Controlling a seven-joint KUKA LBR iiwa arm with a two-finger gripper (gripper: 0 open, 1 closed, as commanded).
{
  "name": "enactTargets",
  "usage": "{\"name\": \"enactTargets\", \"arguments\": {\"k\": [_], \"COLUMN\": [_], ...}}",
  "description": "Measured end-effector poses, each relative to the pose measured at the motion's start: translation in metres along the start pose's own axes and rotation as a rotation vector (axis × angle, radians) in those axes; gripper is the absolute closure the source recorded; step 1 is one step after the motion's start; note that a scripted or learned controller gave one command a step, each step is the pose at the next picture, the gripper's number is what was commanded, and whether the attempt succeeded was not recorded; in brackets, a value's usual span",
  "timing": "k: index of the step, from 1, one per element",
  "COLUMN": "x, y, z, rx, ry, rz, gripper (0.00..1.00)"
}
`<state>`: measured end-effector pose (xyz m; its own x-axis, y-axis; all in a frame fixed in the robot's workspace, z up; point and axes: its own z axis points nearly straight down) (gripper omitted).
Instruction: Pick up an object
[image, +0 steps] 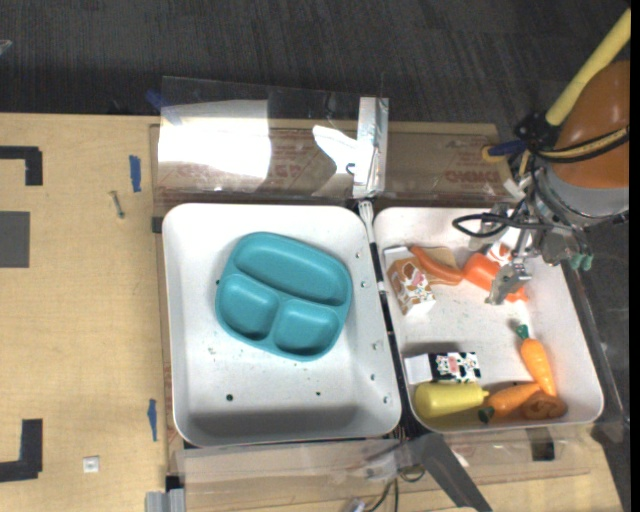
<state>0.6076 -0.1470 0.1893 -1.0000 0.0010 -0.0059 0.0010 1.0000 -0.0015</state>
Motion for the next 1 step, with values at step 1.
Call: {"name": "enactTargets", "arguments": {"k": [1], "x": [0.0611], "y": [-0.0162], "z": [0.0790], "rx": [-0.002], "ry": [0.006], "rz": [0.252], "gripper": [0.00]}}
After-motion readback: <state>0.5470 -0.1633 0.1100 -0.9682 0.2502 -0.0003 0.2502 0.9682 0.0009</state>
